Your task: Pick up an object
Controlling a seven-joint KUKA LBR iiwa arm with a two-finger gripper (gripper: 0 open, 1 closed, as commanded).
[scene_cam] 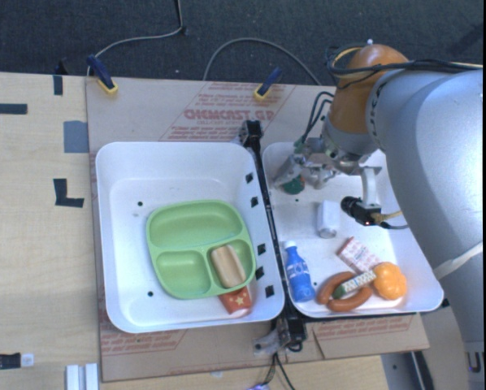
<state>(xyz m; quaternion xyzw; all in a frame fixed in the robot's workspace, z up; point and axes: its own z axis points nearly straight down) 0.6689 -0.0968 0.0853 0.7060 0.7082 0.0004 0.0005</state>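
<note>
My gripper hangs over the far left part of the right bin, under the orange-banded wrist. A small dark green object lies just below and left of it, close to the bin's left wall; whether they touch is unclear. Further down the right bin are a grey-white cylinder, a blue bottle, a pink and white packet, a curved sausage and an orange.
The left bin holds a green divided plate with a bread roll in its right compartment and a red item at its near edge. A black divider separates the bins. The arm's grey body covers the right side.
</note>
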